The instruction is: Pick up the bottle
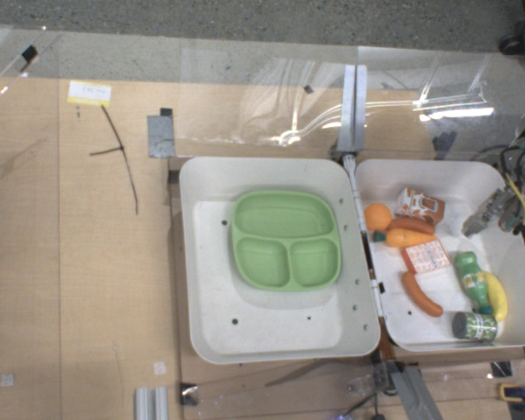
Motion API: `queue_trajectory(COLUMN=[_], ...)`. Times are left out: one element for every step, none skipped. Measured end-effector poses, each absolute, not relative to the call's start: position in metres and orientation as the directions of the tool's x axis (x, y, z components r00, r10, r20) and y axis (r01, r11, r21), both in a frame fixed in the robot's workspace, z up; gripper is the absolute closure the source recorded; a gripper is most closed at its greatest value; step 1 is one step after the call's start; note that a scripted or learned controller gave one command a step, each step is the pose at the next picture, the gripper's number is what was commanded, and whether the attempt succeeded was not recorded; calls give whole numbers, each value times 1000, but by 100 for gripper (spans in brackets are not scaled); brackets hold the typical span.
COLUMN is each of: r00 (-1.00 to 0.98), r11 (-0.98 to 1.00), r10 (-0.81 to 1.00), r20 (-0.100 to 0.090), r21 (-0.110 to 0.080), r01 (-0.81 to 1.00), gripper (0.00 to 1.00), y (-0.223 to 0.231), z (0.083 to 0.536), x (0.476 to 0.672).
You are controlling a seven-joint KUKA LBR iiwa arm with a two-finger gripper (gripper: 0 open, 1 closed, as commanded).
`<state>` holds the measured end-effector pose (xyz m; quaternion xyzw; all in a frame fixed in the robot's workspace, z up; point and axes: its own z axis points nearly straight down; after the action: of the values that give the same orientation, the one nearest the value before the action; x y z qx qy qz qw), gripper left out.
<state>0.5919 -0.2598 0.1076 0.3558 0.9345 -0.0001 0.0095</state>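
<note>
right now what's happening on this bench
A robot arm reaches in from the right, its gripper hovering over the right bin; it is not holding anything. That bin holds toy food: a green bottle beside a banana, a can, a sausage, a carrot, an orange and two small cartons. The bottle lies untouched below the gripper in the view. The left bin holds a green divided plate.

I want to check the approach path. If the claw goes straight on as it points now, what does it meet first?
The claw points down-left; first on that line looks like the right bin's white floor, then the bottle. Depth is unclear.
</note>
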Motion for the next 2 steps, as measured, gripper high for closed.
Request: queue_trajectory(r00=[-746,-849], r11=[747,849], r10=[665,529], r20=[-18,-11], r21=[7,3], r01=[665,529], gripper=[0,0], y=[-260,-247], z=[107,94], x=[592,603])
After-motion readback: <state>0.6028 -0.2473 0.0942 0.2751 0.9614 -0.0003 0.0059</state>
